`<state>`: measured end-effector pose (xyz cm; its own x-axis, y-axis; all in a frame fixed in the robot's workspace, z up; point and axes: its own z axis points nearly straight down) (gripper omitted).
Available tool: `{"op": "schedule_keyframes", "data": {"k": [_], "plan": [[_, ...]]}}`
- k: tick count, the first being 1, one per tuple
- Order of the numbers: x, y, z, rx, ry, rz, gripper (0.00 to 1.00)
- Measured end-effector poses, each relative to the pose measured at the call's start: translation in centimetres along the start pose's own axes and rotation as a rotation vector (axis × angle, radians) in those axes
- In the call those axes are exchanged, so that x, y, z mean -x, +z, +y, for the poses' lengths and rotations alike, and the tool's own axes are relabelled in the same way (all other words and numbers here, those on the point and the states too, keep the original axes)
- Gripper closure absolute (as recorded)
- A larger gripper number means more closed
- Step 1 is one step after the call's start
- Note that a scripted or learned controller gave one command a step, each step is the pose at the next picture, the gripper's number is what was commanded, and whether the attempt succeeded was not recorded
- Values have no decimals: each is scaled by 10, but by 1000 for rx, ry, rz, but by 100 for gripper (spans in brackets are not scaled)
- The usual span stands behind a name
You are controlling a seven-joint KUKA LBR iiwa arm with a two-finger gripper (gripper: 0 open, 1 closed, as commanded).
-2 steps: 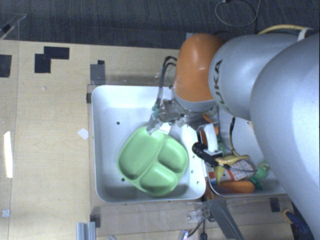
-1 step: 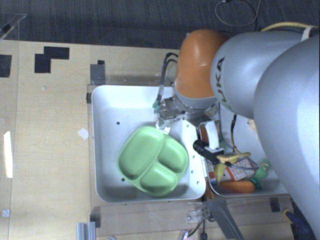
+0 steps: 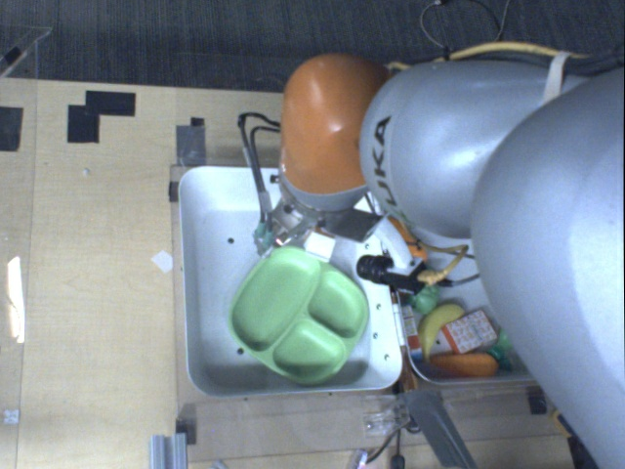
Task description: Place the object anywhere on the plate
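Over the left bin (image 3: 195, 291) we see the big grey arm (image 3: 508, 164) coming in from the right. It is round and smooth and shiny. It bends down over the bin, and its fat orange band (image 3: 327, 125) sits just above the wrist. A thin black cable (image 3: 256, 164) runs down beside the orange part.

Under the wrist is the end effector (image 3: 283, 225). It hangs just above the top edge of the green plate (image 3: 298, 313), near the back of the bin. The wrist hides most of it, so we cannot tell if it is wide or narrow, and we cannot tell if it holds anything.

That plate is light green, smooth and looks like plastic. It has rounded corners and three dips in it. It lies flat on the white floor of the left bin, a bit turned.

Our counter (image 3: 88, 262) is pale wood with some black squares on it. Both bins are white and shallow with round corners.

Down in the right bin (image 3: 420, 364), partly under the arm, we see a yellow banana (image 3: 437, 322), an orange carrot (image 3: 464, 364) and a small red and white box (image 3: 471, 332). They lie close together, touching. All of these things are well apart from the plate, on the other side of the bin wall.
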<state>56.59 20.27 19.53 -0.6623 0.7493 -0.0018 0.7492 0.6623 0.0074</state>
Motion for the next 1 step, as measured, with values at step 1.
{"op": "schedule_keyframes", "data": {"k": [1], "plan": [[-60, 17, -52, -3, -239, 2, 100]]}}
